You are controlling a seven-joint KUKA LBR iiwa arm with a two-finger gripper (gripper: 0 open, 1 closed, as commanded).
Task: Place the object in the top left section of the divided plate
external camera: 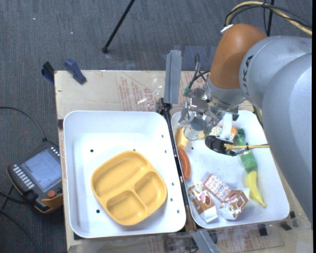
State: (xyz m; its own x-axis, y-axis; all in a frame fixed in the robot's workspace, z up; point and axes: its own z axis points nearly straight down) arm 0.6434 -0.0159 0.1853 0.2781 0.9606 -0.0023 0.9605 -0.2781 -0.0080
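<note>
A yellow divided plate (128, 187) with three sections lies in the left white bin (79, 141); nothing lies in its sections. My gripper (194, 124) hangs low over the far left corner of the right bin (276, 194), right of the wall between the bins. A pale yellow object (180, 137) lies just below it, partly hidden by the gripper. A red-orange sausage (185, 163) lies along the right bin's left wall, nearer the camera than the gripper.
The right bin also bears a banana (256, 188), a green item (248, 160), an orange and green piece (237, 135), and three small printed packets (219, 197) near its front. The grey arm (284, 104) covers that bin's right side.
</note>
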